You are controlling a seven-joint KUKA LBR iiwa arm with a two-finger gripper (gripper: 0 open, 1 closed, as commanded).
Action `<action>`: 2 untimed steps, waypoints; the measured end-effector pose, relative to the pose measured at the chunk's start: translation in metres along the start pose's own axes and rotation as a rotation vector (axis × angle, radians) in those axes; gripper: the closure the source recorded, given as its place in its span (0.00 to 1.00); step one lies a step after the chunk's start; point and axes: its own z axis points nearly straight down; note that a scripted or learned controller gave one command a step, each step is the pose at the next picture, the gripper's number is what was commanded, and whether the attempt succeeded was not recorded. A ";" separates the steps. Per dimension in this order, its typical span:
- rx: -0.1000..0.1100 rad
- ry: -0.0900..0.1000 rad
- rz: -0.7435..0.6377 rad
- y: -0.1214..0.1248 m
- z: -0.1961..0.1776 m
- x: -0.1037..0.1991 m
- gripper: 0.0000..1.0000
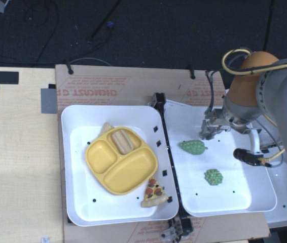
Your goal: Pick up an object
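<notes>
Claw [210, 130], grip state indiscernible; green grape cluster [193, 147] just below-left of it, second green cluster [213, 176] farther below.

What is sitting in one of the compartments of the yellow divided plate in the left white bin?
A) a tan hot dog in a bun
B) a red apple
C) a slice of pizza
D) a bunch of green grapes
A: a tan hot dog in a bun lies in the upper compartment of the yellow divided plastic plate, while the toy pizza slice lies beside the plate on the floor of the left white bin.
</notes>
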 end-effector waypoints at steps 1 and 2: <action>-0.006 0.000 -0.004 -0.004 -0.058 0.007 1.00; -0.007 -0.001 -0.004 0.000 -0.102 0.010 1.00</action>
